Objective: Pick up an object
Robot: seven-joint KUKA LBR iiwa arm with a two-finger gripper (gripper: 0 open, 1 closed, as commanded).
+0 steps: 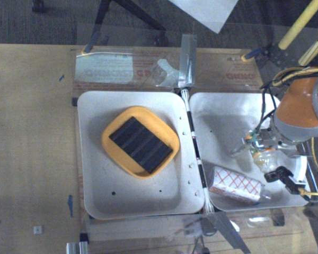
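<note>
Hand point(256, 145): low over the right bin point(222, 107), in its right half, close to the right wall. State of the hand: cannot tell, since the grasping end is blurred and crowded by wiring.

Arm point(302, 107): grey with an orange band, reaching in from the right edge, above the right bin's right rim.

Packet point(236, 184): white with a red lattice print. Lies flat on the floor of the right bin, near the front wall, long side running roughly left to right with a slight tilt. Sits below and to the left of the hand, near it but apart.

Yellow pad point(140, 142): rounded square, yellow-orange, with a black ribbed panel on its upper face. Lies about the middle of the left bin point(95, 120), turned diagonally to the walls and apart from all four. Well apart from the hand, across the joint between the bins.

Bins: white, shallow, side by side, inner rims touching, set on the brown tabletop point(26, 142).

Behind the bins: a clear taped strip point(103, 67) flat on the board, and a metal bracket point(188, 57) standing at the joint of the two bins.

Beyond the tabletop: black chair base point(111, 4) on dark floor, and a white sheet point(201, 1) at the top edge.
</note>
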